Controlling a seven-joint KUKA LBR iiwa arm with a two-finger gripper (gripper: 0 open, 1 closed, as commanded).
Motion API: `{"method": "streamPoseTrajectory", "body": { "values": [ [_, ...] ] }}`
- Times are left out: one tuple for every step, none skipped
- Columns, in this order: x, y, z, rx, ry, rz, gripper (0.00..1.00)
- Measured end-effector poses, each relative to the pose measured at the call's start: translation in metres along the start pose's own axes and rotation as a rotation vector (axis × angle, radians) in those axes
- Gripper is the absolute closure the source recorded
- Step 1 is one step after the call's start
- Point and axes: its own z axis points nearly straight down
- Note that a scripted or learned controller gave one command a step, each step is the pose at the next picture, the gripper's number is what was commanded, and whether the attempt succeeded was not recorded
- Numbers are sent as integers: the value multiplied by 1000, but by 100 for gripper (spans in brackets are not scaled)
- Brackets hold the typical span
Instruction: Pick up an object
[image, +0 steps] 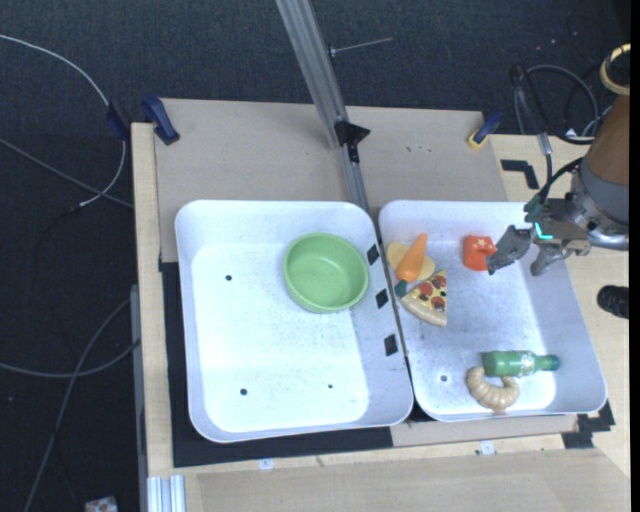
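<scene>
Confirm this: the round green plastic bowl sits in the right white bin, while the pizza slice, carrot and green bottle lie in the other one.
Not quite. The camera view shows the round green plastic bowl in the left white bin. The toy pizza slice, orange carrot and green bottle lie in the other, right bin.

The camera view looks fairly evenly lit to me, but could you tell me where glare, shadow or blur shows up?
Camera view: even, soft lighting; the white bins' rims look slightly washed out, with faint shadow along their inner walls; the gripper and small toys such as the green bottle look soft; the green bowl reads clearly.
</scene>
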Motion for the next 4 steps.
{"method": "streamPoseTrajectory", "body": {
  "values": [
    [0, 1, -3, -5, -1, 0, 0],
    [4, -4, 61, 5, 1, 1, 0],
    [11, -6, 125, 4, 2, 0, 0],
    [12, -7, 166, 2, 2, 1, 0]
  ]
}}
